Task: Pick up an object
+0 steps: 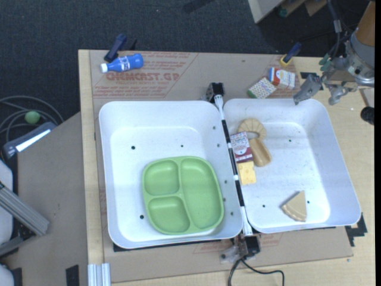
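The right bin (333, 159) holds several toy foods. A tan curved bread piece (250, 127) lies near its left wall, with a red-and-white packet (240, 145) and a brown roll (261, 153) just below it. A yellow cheese block (246, 174) sits under those. A tan wedge (294, 207) lies near the front. My gripper (319, 93) hangs at the bin's back right rim, open, with nothing between its fingers. It is well apart from all the foods.
The left bin (119, 136) holds a green divided plate (181, 194). Behind the bins on the bench lie a blue-and-white bottle (122, 63) and small boxes (271, 83). A black clamp (215, 90) sits where the bins meet.
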`<state>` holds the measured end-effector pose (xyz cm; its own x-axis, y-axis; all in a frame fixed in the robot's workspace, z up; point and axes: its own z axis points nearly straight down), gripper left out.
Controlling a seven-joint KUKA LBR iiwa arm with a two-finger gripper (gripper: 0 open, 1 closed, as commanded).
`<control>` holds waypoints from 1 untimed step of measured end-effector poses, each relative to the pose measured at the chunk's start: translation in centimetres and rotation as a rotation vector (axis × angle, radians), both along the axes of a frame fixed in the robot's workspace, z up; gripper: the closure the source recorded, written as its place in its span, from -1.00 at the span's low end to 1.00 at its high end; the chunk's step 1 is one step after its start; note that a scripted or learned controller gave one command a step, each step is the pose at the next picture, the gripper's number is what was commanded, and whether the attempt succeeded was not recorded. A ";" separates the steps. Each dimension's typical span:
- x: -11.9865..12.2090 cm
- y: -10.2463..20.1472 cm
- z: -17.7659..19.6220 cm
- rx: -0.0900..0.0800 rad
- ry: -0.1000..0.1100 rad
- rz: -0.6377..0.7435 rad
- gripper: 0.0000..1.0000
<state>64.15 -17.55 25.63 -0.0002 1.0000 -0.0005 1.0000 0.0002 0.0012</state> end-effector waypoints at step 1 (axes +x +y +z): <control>2.5 5.9 -7.6 0.002 0.003 0.001 -1.00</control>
